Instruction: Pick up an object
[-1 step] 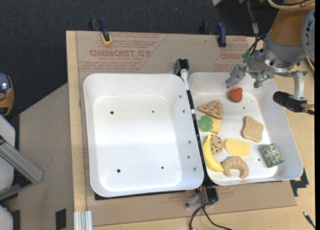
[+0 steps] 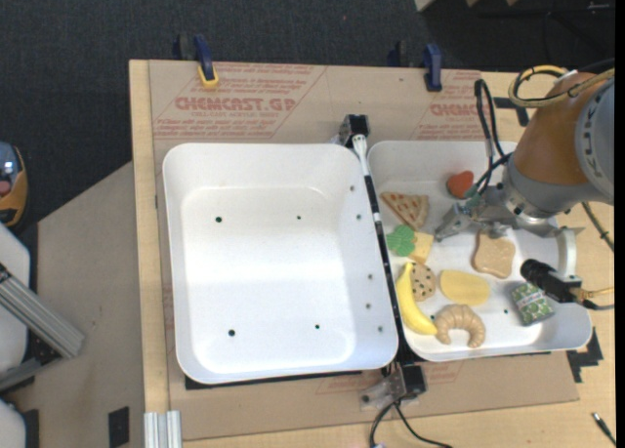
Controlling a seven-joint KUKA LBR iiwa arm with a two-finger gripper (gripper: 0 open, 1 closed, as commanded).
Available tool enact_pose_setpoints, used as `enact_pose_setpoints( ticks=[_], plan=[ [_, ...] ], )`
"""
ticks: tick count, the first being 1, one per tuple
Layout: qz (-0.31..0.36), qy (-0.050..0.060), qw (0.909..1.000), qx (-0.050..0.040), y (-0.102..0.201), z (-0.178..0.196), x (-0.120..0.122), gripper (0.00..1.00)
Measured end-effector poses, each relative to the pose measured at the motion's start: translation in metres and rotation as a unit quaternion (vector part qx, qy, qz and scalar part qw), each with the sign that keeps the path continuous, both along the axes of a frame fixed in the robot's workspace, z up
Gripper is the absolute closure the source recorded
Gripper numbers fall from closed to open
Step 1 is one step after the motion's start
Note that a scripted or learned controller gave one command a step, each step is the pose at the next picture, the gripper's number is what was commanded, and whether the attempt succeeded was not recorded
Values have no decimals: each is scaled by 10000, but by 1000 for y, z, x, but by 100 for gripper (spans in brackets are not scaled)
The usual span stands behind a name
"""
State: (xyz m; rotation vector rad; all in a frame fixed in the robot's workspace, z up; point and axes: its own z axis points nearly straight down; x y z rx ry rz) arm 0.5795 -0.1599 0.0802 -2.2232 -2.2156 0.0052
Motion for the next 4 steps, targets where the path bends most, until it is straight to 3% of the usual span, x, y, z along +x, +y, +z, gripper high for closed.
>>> enact_pose_setpoints(
  ticks=[1,2,3,4],
  plan=[
    [34,12,10000,-12,67,5,73,0],
    [3,-43,10000,4,-4,8,49,0],
    [20,-68,10000,-24,-3,19,51,100],
    [42,-81,10000,-3,40,135,43,100]
  ],
)
